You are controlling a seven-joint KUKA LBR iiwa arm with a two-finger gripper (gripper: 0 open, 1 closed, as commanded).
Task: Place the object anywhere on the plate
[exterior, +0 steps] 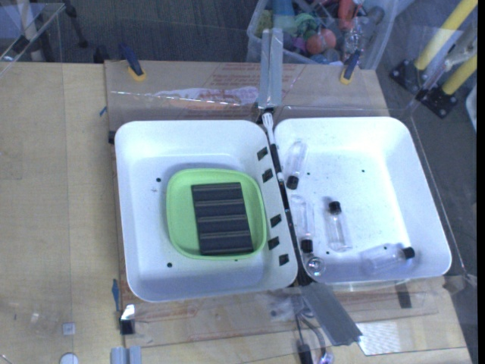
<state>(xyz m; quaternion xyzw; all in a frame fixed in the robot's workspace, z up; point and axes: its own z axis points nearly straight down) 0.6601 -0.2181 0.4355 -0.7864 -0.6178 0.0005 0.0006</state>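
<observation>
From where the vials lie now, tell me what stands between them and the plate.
The vials lie in the right bin; the plate sits in the left bin. Between them run the two bins' adjoining walls. On the plate, a dark ribbed block covers the middle, leaving the green margin free.

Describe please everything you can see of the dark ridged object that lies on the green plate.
The dark ridged block is a nearly black rectangle, matte, perhaps rubber or plastic, with four raised bands across it, separated by grooves. It lies flat in the middle of the green plate, its long side running away from the camera, slightly turned. The plate sits in the left white bin. Only the plate touches it.
</observation>
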